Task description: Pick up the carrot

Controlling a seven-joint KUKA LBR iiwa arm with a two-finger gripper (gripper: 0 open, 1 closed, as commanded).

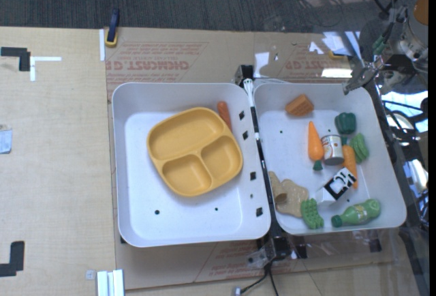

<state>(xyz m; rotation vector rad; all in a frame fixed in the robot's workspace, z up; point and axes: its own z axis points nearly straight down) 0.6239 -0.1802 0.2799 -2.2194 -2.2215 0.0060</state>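
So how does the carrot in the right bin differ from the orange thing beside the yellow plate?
The carrot lies in the right bin among other toys; the orange piece lies in the left bin, tucked against the yellow plate. The carrot shows whole and looks larger; the plate partly hides the piece. Both are orange and elongated.

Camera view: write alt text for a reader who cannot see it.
A carrot lies in the right bin among a small can, green toy vegetables and a green bottle, while the arm's tool hangs over that bin's far right corner. The left bin holds a yellow divided plate.
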